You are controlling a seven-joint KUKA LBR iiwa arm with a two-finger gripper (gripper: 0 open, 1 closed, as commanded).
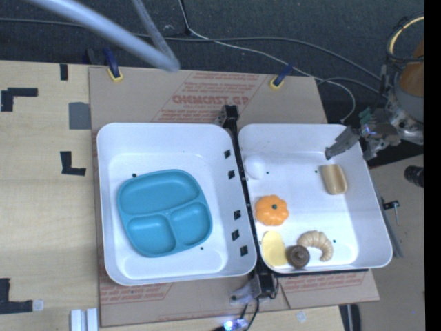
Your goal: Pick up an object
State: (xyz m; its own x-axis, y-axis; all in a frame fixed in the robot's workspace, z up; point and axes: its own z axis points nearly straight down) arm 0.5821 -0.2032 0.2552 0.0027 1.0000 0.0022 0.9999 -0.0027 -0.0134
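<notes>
Behind both bins, cardboard (207, 95) bears red lettering, perhaps "CHEMCAST GP".

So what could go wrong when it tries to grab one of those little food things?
The gripper sits at the right bin's upper right rim, so it might clip the wall going down. The croissant, the dark round piece and the pale yellow piece lie close together, so a grab there could catch two or nudge them apart. The orange pumpkin looks rounded and may slip out.
</notes>
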